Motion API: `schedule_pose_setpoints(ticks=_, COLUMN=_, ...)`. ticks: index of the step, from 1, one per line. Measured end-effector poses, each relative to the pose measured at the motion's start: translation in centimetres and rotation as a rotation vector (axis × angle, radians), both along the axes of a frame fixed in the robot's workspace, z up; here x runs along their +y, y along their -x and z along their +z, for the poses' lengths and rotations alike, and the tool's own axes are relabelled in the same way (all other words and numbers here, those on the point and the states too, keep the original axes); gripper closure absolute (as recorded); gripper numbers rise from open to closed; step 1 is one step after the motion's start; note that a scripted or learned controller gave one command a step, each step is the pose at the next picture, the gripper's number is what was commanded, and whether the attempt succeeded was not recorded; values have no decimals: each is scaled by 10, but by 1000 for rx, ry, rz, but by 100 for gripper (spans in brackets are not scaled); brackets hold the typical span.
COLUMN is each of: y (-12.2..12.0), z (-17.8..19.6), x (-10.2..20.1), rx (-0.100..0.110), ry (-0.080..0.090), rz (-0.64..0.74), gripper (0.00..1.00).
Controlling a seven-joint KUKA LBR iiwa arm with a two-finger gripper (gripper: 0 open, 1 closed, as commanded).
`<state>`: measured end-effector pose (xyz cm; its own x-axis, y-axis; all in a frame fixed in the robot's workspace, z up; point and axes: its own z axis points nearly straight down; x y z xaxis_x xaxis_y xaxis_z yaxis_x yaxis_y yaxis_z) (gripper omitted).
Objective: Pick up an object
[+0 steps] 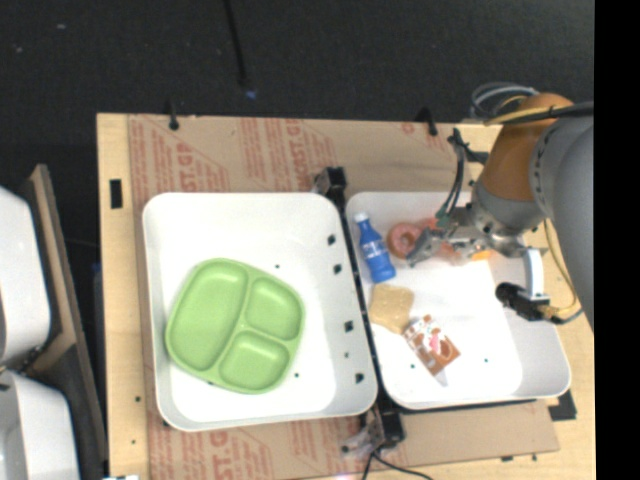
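Camera view, looking down at a slant on a wooden bench with two shallow white plastic bins side by side. The left bin (160, 268) holds a light green plastic tray with three compartments (235, 325), lying flat near its middle. The right bin (540, 368) holds the loose objects: a small blue bottle with a white cap (373, 250) lying near the wall shared with the left bin, a pink ring-shaped item like a doughnut (405, 238) just beside the bottle, a tan squarish block that looks like a sponge or slice of bread (392, 308) below them, and a small red and white printed packet (432, 343) touching or nearly touching the block's lower right corner.

The grey arm with its orange band reaches in from the right, and its gripper (440, 240) is low over the upper part of the right bin, just to the right of the pink ring. The view is too blurred there to tell whether the claw is apart, together or clamped on anything.

The pink ring seems the likeliest target. The risk, as I judge it, is crowding: ring and bottle lie close together near the bin's back wall, so a finger could land on the ring's edge and push it away, nudge the bottle, or close on nothing.
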<state>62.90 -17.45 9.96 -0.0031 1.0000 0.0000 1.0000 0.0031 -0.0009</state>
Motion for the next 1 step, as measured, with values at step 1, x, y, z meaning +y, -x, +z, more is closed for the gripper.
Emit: schedule_pose_setpoints(ticks=1, y=70, z=1, x=68, rx=-1, ry=0, rz=-5, gripper=0)
